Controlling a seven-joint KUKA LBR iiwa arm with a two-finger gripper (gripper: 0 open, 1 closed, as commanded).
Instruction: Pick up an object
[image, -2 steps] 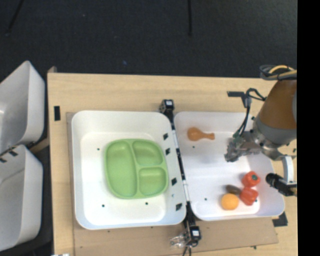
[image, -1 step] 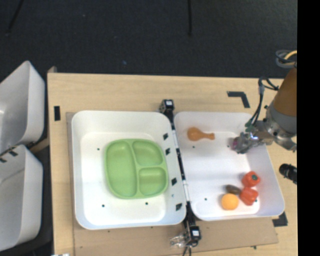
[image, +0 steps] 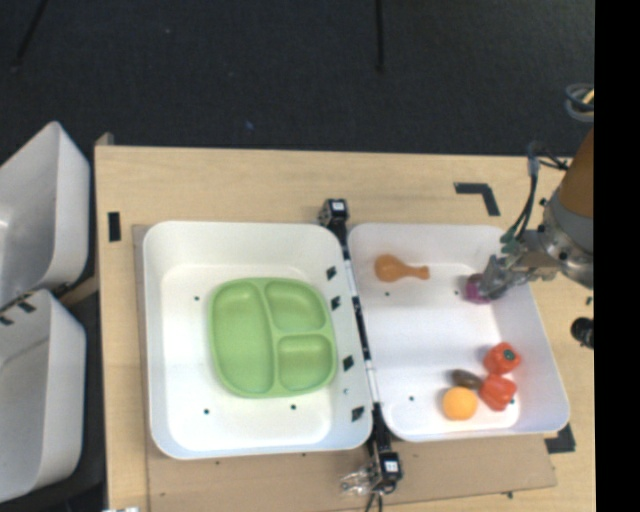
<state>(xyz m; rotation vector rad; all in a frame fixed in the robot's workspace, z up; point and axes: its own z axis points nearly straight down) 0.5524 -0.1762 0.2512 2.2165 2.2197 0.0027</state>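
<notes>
- A pale wooden bench (image: 240, 180) stands on dark carpet, bearing two shallow white bins side by side, with black clips along the seam between them.
- Nearest the camera, in the front corner of the right bin (image: 420, 330), lies a cluster: an orange ball (image: 459, 403), a small dark brown piece (image: 466, 379) touching it from behind, and two red pepper-like toys (image: 499, 375), one just behind the other.
- The left bin (image: 175, 400) holds a green divided plate (image: 272, 335) with three compartments, lying flat near its middle.
- Farther back in the right bin, an orange drumstick-shaped toy (image: 400, 269) lies on its side, well apart from the front cluster.
- At the far right side of that bin, the gripper (image: 494, 283) is down at a small purple object (image: 477, 291), touching or just over it; whether the jaws are apart or closed on it I cannot tell.
- The grey arm (image: 560, 245) enters from the right, above the bin's edge.
</notes>
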